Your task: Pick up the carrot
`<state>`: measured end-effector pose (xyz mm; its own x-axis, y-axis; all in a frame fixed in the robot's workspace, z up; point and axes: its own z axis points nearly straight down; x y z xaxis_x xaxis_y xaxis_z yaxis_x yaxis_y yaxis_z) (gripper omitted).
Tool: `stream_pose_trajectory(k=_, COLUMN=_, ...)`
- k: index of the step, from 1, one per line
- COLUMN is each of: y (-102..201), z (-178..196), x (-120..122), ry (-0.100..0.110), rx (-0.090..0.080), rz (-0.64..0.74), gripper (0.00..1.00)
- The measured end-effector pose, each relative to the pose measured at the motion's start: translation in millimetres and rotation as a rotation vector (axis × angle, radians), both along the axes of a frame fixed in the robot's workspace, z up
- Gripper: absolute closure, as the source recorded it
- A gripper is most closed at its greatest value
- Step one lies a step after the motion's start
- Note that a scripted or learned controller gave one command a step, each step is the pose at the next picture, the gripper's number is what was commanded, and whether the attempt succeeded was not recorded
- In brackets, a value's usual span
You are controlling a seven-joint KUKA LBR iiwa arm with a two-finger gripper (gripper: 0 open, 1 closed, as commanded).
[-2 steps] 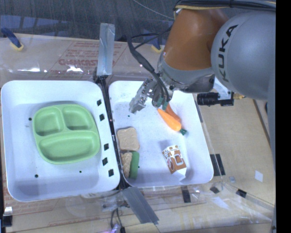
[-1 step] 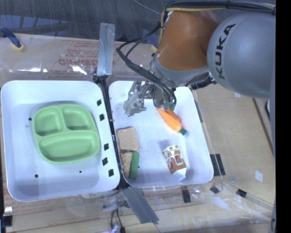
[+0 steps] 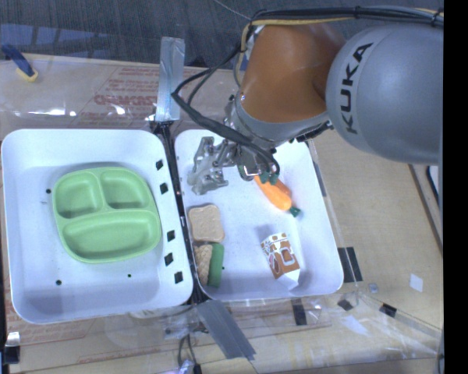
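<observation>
Carrot (image 3: pixel 276 194): short orange body with a small green tip at its lower-right end; lies slantwise, upper-left to lower-right, on the floor of the right bin, in that bin's upper right part.
Carrot, contact: its upper-left end sits right under the wrist hardware of the arm; whether anything there touches it cannot be told.
Gripper (image 3: pixel 208 170): grey metal assembly hanging below the orange band, over the upper left part of the right bin, to the left of the carrot. Opening state: cannot be judged from this angle. Nothing visible held by it.
Arm (image 3: pixel 374 76): large grey housing marked KUKA, entering from the right and covering the right bin's top edge.
Right bin (image 3: pixel 327 271): shallow, white. Holds the carrot, a tan bread slice (image 3: pixel 206 223) at left centre, a green-and-tan item (image 3: pixel 209 263) just below the slice near the bottom-left corner, and a small white and brown packet (image 3: pixel 281 257) at lower right, well apart from the carrot.
Left bin (image 3: pixel 23 209): shallow, white. Holds a light green divided plate (image 3: pixel 105 213) with three compartments, roughly centred.
Divider: bins sit side by side, their inner walls touching, with black tabs along the seam.
Bench (image 3: pixel 390 248): tan surface with taped clear sheeting around the bins.
</observation>
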<state>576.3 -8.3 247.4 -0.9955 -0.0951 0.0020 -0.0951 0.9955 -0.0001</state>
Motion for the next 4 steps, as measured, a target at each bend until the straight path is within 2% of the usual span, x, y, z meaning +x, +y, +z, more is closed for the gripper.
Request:
stream_pose_trajectory(k=1, y=17.0, z=-5.4, x=50.7, ry=-0.003, rx=0.0, rz=0.066, gripper=1.0)
stream_pose_trajectory(k=2, y=36.0, z=3.6, x=18.8, ry=-0.003, rx=0.001, rz=0.611, gripper=1.0)
stream_pose_trajectory(k=3, y=43.0, z=-24.2, x=80.6, ry=-0.003, rx=0.002, rz=0.775, gripper=1.0)
stream_pose_trajectory(k=4, y=79.2, z=-2.8, x=80.9, ry=-0.007, rx=0.001, rz=0.792, gripper=1.0)
